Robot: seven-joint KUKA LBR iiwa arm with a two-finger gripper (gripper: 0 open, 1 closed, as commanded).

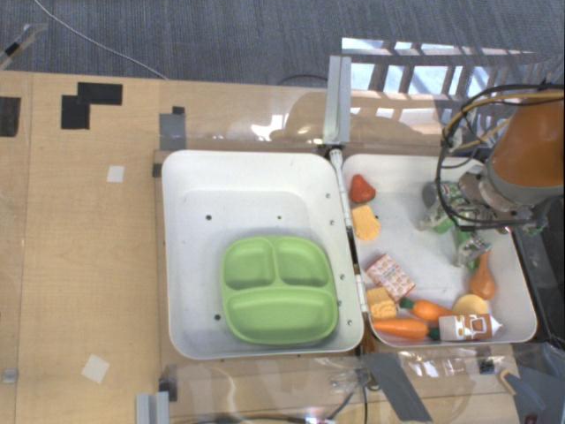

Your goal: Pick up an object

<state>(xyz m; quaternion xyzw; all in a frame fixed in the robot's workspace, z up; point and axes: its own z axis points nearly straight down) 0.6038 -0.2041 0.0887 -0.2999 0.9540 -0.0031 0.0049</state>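
**A:** Where is there room?

**B:** Your left bin (190,193) has bare floor around the green tray (279,288). In the right bin (402,197), toys crowd the near wall: carrot (402,329), bottle (468,327).

**A:** The gripper (457,228)?

**B:** Over the right bin's far side; whether it grips anything, you cannot tell.

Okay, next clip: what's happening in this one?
A grey arm with an orange band reaches in from the right over the right white bin, its gripper low near the bin's right side. That bin holds small toy foods: a red strawberry-like piece, a yellow wedge, a pink patterned block and orange carrots. The left white bin holds a green divided plate. Nothing is visibly lifted yet.
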